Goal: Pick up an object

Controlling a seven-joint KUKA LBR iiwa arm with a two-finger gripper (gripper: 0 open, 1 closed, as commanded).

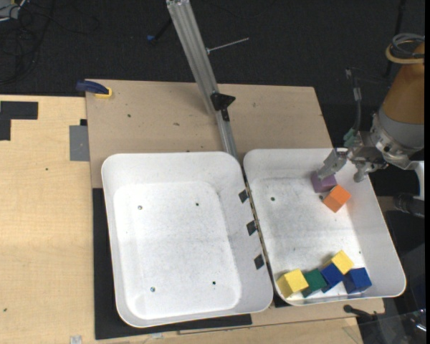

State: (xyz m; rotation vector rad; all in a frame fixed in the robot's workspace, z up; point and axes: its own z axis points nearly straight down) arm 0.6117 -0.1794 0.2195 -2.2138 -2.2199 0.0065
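The claw (346, 165) hovers with fingers spread by the purple block (323, 181), approaching; next it must straddle and close

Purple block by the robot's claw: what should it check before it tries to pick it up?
1. Purple block lies in the right bin, within reach: ok.
2. Gripper is close to the purple block, just above and to its right: ok.
3. Block is between the fingers: cannot tell.
4. Orange block sits right next to the purple one and could get bumped: not ok.
5. Yellow, green and blue blocks at the bin's near edge are well away from the grab: ok.
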